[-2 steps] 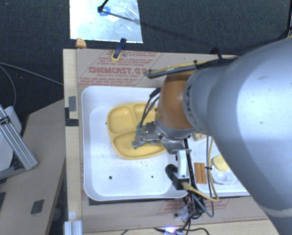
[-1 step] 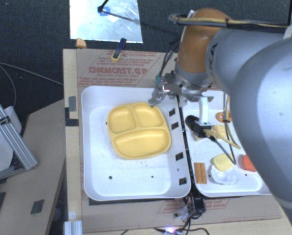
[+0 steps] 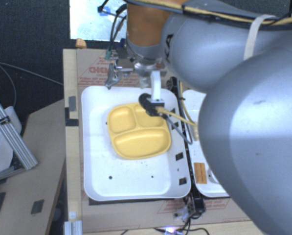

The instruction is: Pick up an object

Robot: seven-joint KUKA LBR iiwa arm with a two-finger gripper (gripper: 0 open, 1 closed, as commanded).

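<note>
The pincer (image 3: 111,79) hangs over the back rim of the left bin (image 3: 94,180), a small cluster of grey metal under the orange band of the arm (image 3: 243,82). It is blurred against the cardboard (image 3: 94,70) behind it. Whether it is open or closed cannot be told, and nothing can be seen in its grip.

The tray (image 3: 138,133), yellow and split into three compartments, lies flat on the bin's floor. It is nearer the camera than the pincer, a little to the pincer's right in the view, and apart from it. Parts of the arm cover the tray's far right corner, so its edge there cannot be traced.

Nearer the camera than the tray, a few dark specks (image 3: 110,177) dot the white floor, too small to identify.

To the right of the pincer, the arm's grey bulk covers most of the right bin (image 3: 207,182). Only a strip of that bin's near left side shows, with an orange label (image 3: 199,173) whose print cannot be read.

Beyond the pincer and to its left, a small brown thing (image 3: 80,43) sits at the corner of the bench (image 3: 70,146), and what it is cannot be made out. The cardboard's red print runs behind the pincer and under the bin, so only part of it shows.
</note>
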